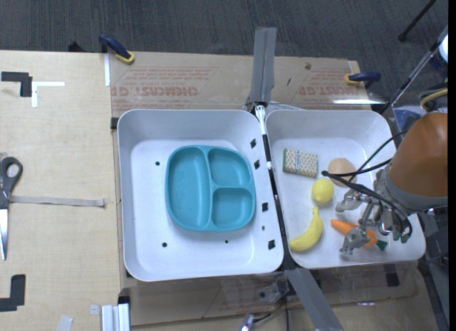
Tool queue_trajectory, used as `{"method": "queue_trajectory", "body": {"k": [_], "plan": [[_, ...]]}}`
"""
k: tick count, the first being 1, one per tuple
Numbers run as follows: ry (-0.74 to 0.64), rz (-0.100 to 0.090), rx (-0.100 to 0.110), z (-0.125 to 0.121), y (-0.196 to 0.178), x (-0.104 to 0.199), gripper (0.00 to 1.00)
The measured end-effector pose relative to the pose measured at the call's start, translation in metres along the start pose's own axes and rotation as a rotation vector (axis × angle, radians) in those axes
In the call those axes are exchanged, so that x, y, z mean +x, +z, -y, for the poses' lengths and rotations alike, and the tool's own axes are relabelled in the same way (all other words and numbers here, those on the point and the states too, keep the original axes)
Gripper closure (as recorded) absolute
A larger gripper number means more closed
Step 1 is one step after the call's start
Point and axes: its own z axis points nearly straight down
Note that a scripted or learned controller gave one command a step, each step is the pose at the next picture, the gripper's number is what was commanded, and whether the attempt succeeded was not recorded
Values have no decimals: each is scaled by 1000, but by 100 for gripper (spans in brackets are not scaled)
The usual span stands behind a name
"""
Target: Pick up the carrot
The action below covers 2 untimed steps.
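In the camera view, the carrot [354,231] is seen lying on the floor of the right bin [370,119], near its front right corner — not lifted. The gripper [365,231] is set directly over it; whether a grasp is made cannot be told. A banana [308,233] and lemon [322,191] lie just beside — little room is left. The teal plate [211,188] sits well apart.

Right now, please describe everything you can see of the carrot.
The carrot is small, orange and looks like plastic, with a bit of green at its right end. It lies roughly flat in the right bin, near the front right corner, right of the banana. The gripper is directly over it and hides part of it; whether it is gripped is unclear.
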Motion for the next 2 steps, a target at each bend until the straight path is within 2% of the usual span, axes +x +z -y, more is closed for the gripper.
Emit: {"method": "queue_trajectory", "body": {"k": [1,2], "plan": [[-3,4,1,-1,-10,-2,100],[225,1,1,-54,-99,9,100]]}}
